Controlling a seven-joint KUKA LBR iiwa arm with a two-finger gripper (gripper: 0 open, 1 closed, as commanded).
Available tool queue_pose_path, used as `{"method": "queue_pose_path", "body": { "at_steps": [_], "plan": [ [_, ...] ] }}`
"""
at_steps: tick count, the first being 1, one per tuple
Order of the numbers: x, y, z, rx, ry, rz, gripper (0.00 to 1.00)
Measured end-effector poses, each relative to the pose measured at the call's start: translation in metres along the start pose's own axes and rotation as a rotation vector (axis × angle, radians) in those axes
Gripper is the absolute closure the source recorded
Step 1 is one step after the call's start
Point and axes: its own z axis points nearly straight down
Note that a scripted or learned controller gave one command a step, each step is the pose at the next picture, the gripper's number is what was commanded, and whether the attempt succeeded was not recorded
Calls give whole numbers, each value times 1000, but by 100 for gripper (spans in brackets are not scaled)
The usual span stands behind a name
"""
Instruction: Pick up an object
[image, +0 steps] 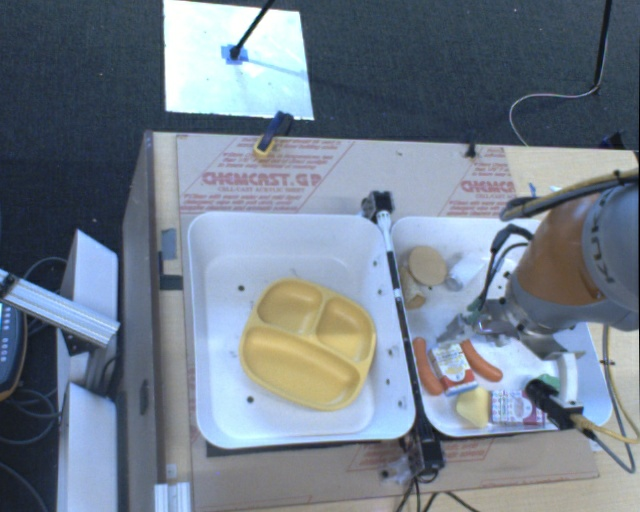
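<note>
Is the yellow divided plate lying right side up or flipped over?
Right side up: the yellow divided plate shows its three hollow compartments facing upward in the left bin.

We see a yellow divided tray (308, 343) in a white bin (225, 260), orange-red sausages (428, 365) just below the jaws, and an orange band (560, 255) on the grey arm (610, 250).

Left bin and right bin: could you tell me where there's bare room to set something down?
Left bin: bare floor all round the yellow tray, widest along the top and left walls. Right bin: crowded, with gripper over the sausages, disc and packets.
</note>
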Motion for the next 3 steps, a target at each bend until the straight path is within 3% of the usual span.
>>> {"method": "queue_pose_path", "body": {
  "at_steps": [1, 2, 3],
  "plan": [
    [21, 86, 4, 6, 2, -3, 0],
    [27, 129, 9, 44, 10, 3, 0],
    [23, 129, -2, 46, 1, -1, 100]
  ]
}}
